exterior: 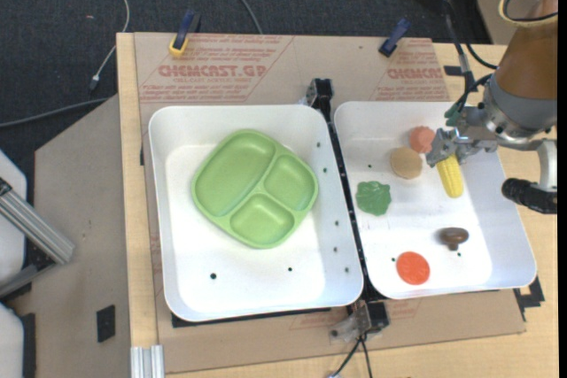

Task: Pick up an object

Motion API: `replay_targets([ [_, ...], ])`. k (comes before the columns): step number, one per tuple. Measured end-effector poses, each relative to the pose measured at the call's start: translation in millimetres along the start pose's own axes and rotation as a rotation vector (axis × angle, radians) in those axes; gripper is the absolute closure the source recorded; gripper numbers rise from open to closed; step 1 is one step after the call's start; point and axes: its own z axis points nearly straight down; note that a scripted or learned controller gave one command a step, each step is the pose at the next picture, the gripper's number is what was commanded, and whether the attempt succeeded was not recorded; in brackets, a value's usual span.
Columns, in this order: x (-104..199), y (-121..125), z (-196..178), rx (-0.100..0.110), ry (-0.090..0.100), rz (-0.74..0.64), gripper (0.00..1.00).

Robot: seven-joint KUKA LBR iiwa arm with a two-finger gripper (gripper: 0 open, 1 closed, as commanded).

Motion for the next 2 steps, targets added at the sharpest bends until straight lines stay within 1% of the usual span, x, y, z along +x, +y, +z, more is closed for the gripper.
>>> replay_targets([
  [1, -2, 6, -64, -0.002, -0.001, 0.0, 1.0],
  [2, 49, 17, -70, 0.002, 0.003, -0.005, 1.0],
])
